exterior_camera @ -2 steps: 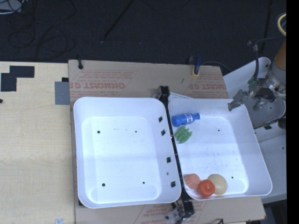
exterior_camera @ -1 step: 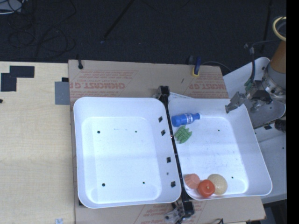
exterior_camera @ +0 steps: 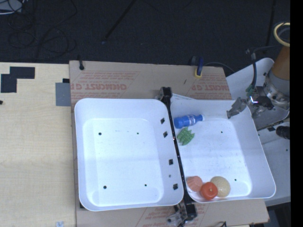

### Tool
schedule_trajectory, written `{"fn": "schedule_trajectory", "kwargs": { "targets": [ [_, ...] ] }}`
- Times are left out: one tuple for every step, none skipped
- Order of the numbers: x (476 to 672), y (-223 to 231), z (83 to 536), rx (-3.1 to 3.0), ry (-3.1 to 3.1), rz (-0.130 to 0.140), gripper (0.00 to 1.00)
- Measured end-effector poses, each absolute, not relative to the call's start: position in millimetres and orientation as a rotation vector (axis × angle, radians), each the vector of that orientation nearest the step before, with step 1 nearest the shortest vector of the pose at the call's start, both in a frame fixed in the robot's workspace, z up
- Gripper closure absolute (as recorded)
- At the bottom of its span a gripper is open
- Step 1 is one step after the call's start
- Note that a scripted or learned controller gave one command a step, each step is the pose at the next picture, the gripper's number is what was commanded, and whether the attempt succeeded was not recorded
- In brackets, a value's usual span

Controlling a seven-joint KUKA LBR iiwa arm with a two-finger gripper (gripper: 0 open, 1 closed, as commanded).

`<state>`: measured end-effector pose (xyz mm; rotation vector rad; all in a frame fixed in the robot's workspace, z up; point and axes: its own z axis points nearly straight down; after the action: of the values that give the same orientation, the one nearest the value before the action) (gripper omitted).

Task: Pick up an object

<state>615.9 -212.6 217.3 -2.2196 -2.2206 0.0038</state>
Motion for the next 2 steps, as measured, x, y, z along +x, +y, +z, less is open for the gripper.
{"fn": "schedule_trajectory", "kwargs": {
  "targets": [
    [585.9, -212.8, 202.5, -2.218, -2.218, 0.005, 0.0],
    [587.6, -213.4, 213.6, -2.219, -2.221, 0.003, 1.0]
  ]
}}
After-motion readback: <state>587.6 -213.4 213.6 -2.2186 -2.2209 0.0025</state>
